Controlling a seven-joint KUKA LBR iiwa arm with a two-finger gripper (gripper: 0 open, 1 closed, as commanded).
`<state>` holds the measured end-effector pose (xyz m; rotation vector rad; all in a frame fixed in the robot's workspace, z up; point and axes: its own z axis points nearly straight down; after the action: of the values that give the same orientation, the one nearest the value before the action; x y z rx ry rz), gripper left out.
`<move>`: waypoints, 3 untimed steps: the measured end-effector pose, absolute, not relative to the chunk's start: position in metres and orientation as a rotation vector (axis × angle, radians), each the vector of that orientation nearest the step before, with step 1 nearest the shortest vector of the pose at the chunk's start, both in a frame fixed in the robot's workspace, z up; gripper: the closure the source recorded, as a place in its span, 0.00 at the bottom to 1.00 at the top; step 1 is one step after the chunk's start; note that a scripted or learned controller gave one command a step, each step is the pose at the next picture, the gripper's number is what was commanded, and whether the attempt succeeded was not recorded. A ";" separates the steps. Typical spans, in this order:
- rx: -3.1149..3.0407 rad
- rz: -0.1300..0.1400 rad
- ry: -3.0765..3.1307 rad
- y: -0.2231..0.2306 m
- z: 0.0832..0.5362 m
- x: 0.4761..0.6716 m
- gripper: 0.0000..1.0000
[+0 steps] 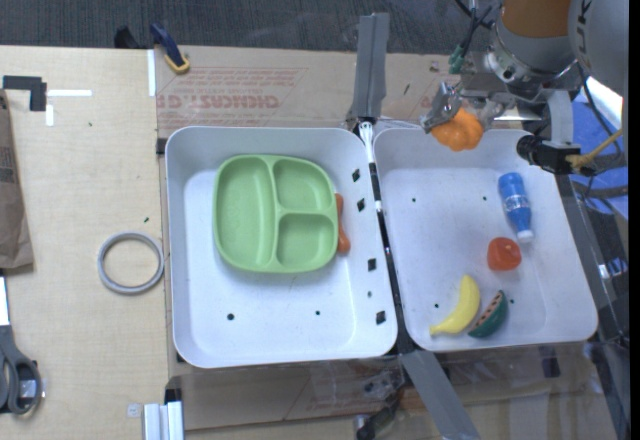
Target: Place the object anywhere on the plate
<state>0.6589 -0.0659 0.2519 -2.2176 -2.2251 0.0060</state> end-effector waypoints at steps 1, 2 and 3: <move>-2.218 0.006 -2.222 -0.023 0.190 0.658 1.00; -2.221 0.005 -2.220 0.088 0.191 0.643 1.00; -2.221 0.003 -2.221 0.103 0.118 0.640 1.00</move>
<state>0.6396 0.1033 0.1175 -2.2214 -2.2212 0.0034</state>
